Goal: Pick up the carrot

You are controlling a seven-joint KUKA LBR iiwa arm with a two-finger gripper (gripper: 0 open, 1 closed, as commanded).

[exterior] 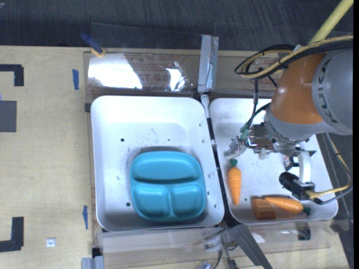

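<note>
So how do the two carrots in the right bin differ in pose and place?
The left carrot lies roughly lengthwise along the bin's left wall, green top toward the gripper. The front carrot lies crosswise near the front edge, beside a brown block. The left carrot looks shorter and stubbier. Both are orange and rest in the right bin.

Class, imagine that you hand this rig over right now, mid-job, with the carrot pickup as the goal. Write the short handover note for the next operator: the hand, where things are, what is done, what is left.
Hand: low in the right bin, just above the leafy end of the upright carrot; open or shut cannot be judged.
Things: that carrot lies along the right bin's left wall. A second carrot lies along the near wall, beside an orange-brown block. A blue divided tray sits in the left bin.
Done: nothing lifted; both carrots rest on the bin floor.
Left: close on a carrot, probably the nearer upright one, and raise it.
</note>
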